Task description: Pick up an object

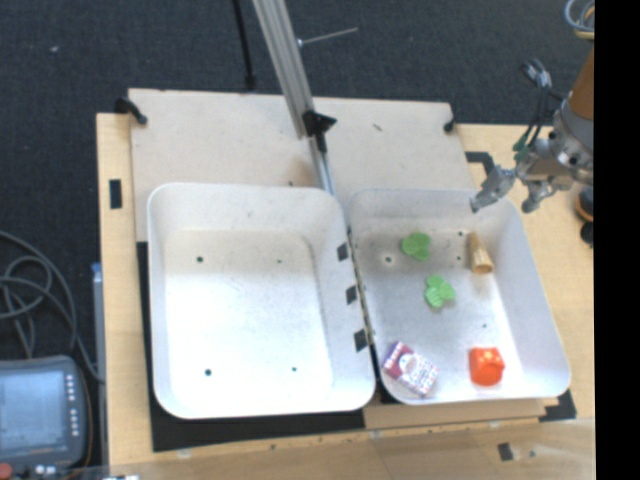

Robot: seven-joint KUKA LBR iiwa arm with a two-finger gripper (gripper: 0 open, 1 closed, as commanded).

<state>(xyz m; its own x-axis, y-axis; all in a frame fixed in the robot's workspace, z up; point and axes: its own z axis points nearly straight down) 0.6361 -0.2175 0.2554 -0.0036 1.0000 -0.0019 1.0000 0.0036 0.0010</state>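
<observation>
The right bin holds two green pieces, a tan cork-like piece, an orange-red block and a small red and white packet. My gripper hangs at the bin's upper right corner, above its rim, with two grey fingers spread apart and nothing between them. The tan piece lies a short way below and left of the fingers.
The left bin sits beside the right one. A slanted metal pole rises from between the bins at the back. A tablet-like device and cables lie at the lower left, off the bench.
</observation>
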